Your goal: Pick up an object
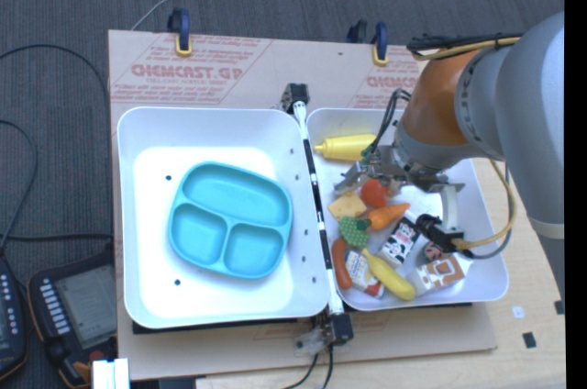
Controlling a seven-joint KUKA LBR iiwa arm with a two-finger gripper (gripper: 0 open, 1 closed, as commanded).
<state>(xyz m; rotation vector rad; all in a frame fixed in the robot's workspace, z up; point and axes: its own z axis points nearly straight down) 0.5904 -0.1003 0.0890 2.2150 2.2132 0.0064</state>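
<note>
The counter (183,66) is a brown board carrying two shallow white bins side by side. The grey arm (523,112) with its orange band reaches in from the right and hangs over the right bin (491,272). The left bin (138,194) holds a blue divided tray (229,220) lying flat near its middle.

The hand (385,169) sits low over the toy food heaped in the near-left part of the right bin, close above a red tomato (373,192) and an orange carrot (390,216). The wrist hides its tips, so I cannot tell whether it is spread or closed, or whether anything sits in it.

The likely target is one of the pieces right beneath it. The carrot lies with its long axis running left to right, slightly tilted, its thicker end toward the bin's left wall. A yellow bottle (346,146) lies on its side just behind, long axis also left to right. A banana (390,277) lies diagonally nearer the front.

The risk, as I judge it, is crowding: the pieces touch and overlap, so a closing grip could catch two at once, pinch an edge only, or shove the round tomato aside so it rolls free.
</note>
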